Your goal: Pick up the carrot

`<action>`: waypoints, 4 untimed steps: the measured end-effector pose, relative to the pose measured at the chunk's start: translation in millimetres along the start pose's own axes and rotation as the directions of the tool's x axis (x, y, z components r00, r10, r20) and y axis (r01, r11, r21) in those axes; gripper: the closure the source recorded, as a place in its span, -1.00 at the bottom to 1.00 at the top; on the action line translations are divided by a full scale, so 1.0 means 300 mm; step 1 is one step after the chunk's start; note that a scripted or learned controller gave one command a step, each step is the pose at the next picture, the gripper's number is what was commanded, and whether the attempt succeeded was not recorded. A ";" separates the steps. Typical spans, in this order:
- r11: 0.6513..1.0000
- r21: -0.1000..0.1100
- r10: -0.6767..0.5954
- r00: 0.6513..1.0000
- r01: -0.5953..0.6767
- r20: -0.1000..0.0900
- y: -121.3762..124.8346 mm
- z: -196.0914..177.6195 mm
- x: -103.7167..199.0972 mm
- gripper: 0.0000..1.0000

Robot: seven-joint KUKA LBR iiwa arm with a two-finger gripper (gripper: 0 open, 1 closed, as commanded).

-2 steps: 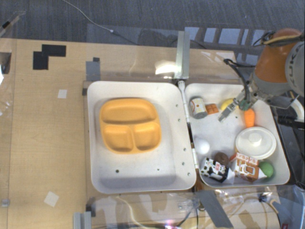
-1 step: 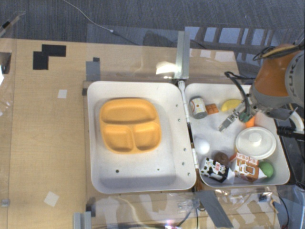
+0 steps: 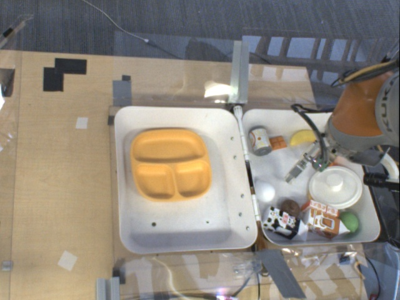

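On the bench, the left bin (image 3: 187,230) holds a yellow tray (image 3: 170,164); gripper (image 3: 299,167) state unclear.

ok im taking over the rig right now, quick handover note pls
Gripper: hanging over the middle of the right bin, nothing seen between its fingers; open or shut is not readable.
Carrot: a small orange piece at the back of the right bin, beside the can and the yellow fruit, apart from the gripper.
Left bin: holds the yellow divided tray.
Done: nothing yet, the carrot lies in the bin.
Left: reach the carrot, grasp, lift.
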State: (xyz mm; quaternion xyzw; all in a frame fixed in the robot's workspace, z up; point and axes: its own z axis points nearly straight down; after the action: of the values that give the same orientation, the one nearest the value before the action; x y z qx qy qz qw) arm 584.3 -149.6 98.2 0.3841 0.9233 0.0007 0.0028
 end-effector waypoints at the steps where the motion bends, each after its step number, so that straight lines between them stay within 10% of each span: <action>1: 1.000 -0.011 0.017 1.000 -0.017 0.006 0.290 -0.309 0.124 -1.00; 2: 0.999 -0.005 0.053 0.999 -0.053 0.007 0.048 0.004 -0.011 -1.00; 4: 0.979 -0.002 0.206 0.979 -0.206 0.001 0.222 -0.013 -0.157 -1.00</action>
State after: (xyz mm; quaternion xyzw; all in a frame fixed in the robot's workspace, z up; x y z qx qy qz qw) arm 664.6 -136.0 102.5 0.4776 0.8786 0.0017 0.0038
